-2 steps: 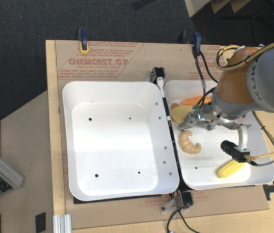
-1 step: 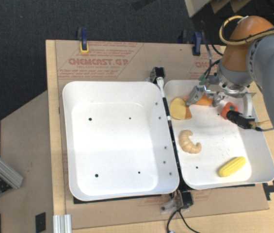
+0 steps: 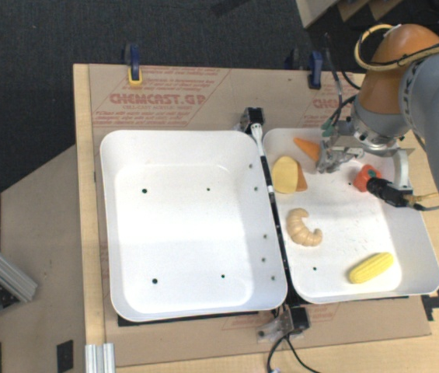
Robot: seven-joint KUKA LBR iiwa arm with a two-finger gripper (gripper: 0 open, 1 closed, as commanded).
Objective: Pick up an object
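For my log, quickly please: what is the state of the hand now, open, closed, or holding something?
Hand: it cannot be told. It is low in the right bin, beside the orange carrot piece.

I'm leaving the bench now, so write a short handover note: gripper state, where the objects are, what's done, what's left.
Gripper: low over the far end of the right white bin, beside the orange carrot-shaped piece; whether it is open or shut cannot be told, and nothing is visibly held.
Objects, all in the right bin: yellow rounded wedge with an orange edge, pale croissant-shaped toy, yellow corn cob, small red piece near the far right side.
Done: no pick confirmed.
Left: grasp one object and lift it.
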